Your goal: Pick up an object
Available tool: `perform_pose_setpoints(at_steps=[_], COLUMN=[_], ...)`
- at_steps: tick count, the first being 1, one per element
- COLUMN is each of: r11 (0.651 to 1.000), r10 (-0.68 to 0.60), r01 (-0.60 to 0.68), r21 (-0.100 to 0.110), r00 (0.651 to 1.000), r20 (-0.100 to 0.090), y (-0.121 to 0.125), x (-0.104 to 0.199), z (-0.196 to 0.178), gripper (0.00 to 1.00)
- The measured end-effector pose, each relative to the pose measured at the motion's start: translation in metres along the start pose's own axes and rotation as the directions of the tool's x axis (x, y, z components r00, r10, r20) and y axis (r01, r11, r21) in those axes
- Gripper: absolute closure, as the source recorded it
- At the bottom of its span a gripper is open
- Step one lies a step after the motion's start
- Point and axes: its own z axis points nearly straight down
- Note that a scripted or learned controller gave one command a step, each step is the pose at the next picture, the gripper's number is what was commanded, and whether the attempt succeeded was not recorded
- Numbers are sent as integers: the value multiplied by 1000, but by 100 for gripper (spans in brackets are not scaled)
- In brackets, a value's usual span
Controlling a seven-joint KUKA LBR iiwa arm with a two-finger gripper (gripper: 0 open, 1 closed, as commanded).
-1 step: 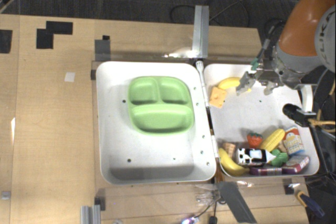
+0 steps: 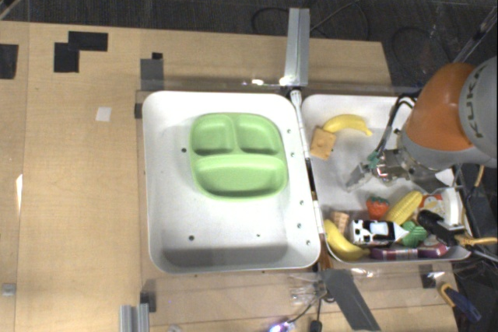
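Pincer (image 2: 372, 169) over right bin (image 2: 342, 190), state unclear, toy pile (image 2: 389, 229) just below, banana (image 2: 348, 123) above, green tray (image 2: 236, 153) far left.

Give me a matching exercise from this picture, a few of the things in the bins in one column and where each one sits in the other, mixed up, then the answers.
Things:
1. green plastic divided plate
2. curved yellow toy banana
3. tan bread-like cube
4. small red strawberry-like toy

Places:
A. right bin, against its left wall
B. middle of the left bin
C. right bin, in the pile along the near edge
D. right bin, near the far wall

Pairs: 1-B, 2-D, 3-A, 4-C
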Motion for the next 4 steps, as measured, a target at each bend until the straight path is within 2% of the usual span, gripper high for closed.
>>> perform_pose_setpoints(at_steps=[1,2,3,4], r11=[971,987,987,987], r10=[-237,-162,-162,-162], r01=[237,162,162,162], r21=[-26,-11,-17,-17], r00=[972,987,987,987], r20=[16,1,2,2], y=[-46,-20,-17,-17], x=[34,20,20,20], z=[2,4,-5,-5], gripper=[0,0,100,0])
